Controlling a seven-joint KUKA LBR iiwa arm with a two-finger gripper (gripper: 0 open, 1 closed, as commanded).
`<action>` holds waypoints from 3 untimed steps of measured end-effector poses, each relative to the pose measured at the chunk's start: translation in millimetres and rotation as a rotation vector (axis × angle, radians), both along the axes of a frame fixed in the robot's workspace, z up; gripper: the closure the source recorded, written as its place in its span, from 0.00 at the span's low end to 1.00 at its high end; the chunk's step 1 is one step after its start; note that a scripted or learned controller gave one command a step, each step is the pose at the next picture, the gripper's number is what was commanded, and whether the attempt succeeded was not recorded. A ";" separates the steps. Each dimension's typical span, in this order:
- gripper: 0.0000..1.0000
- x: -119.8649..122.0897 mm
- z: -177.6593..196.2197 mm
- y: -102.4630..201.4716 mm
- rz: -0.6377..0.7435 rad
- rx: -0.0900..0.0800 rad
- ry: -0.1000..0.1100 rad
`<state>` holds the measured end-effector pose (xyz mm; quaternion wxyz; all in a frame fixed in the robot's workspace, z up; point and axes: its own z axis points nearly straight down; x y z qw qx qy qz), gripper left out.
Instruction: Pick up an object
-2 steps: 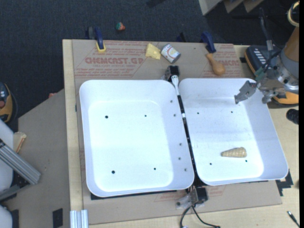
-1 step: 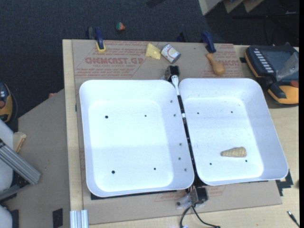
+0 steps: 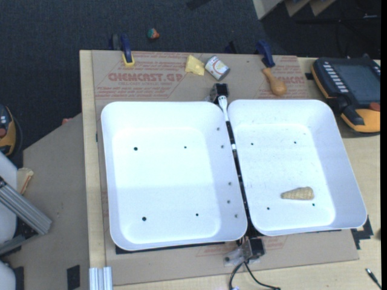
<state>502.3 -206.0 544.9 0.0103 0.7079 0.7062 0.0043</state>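
A small tan cone-shaped object (image 3: 297, 193) lies on its side in the right bin (image 3: 338, 156), near that bin's front right. The left bin (image 3: 121, 162) sits beside it, its white floor showing a few dark dots.
Behind the bins on the brown board lie a yellow wedge (image 3: 195, 66), a small white box (image 3: 217, 67) and an orange-brown handled piece (image 3: 274, 82). Blue clamps (image 3: 126, 48) hold the board's back edge. A yellow-and-black pendant (image 3: 351, 89) rests at the right.
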 end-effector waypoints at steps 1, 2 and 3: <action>0.00 -21.9 -8.6 67.4 0.009 0.010 0.019; 0.00 -18.5 -12.5 165.9 0.014 0.010 0.022; 0.00 4.7 -139.0 259.1 0.012 0.009 0.032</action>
